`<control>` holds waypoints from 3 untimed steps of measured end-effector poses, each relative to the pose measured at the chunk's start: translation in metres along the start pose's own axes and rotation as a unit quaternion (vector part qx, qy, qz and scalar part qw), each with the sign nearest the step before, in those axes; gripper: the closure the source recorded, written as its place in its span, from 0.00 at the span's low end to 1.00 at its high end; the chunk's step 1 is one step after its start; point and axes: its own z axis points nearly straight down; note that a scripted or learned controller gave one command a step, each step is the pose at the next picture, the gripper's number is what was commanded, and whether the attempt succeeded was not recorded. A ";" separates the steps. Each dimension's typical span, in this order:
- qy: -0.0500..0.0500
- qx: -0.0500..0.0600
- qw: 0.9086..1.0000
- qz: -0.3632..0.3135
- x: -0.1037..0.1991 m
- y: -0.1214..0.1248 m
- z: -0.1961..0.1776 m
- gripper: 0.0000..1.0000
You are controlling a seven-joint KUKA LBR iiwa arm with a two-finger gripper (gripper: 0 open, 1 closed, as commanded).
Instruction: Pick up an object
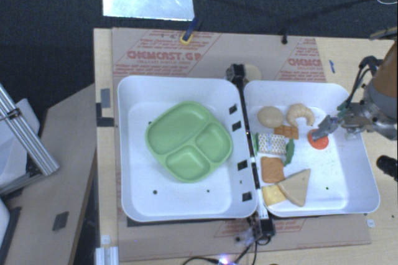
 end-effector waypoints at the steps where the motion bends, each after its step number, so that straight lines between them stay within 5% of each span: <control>1: -0.001 -0.006 1.000 -0.002 0.000 0.003 -0.007 0.00; 3: -0.001 -0.006 1.000 -0.001 0.001 0.003 0.093 0.00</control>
